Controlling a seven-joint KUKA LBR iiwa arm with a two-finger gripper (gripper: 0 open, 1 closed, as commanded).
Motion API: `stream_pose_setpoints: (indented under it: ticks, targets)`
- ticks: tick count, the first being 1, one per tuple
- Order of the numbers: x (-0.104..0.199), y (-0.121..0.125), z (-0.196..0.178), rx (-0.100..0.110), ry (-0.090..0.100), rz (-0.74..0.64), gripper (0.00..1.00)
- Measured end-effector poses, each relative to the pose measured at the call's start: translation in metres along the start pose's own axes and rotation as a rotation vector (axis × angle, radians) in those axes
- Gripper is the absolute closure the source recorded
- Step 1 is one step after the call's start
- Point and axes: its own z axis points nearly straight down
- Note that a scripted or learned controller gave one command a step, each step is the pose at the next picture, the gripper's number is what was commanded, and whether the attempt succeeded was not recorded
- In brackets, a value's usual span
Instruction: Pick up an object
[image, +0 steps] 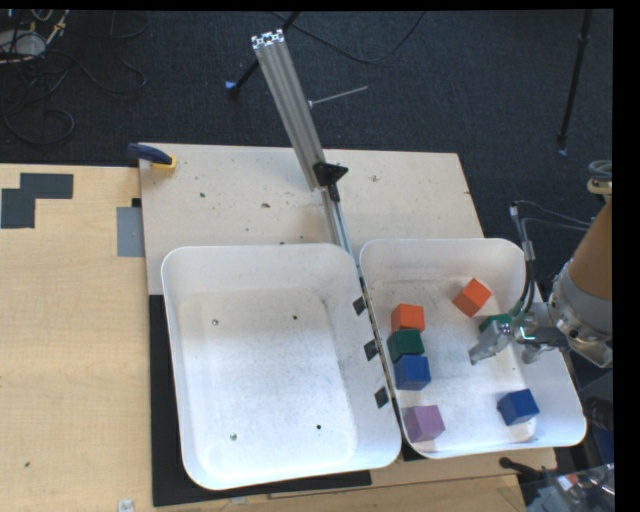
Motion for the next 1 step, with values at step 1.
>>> stream_pose_setpoints:
  ticks: [1]
  targets:
    - [-0.0009, 0.0007, -0.0020, -0.005, -0.001, 0.003, 0.00]
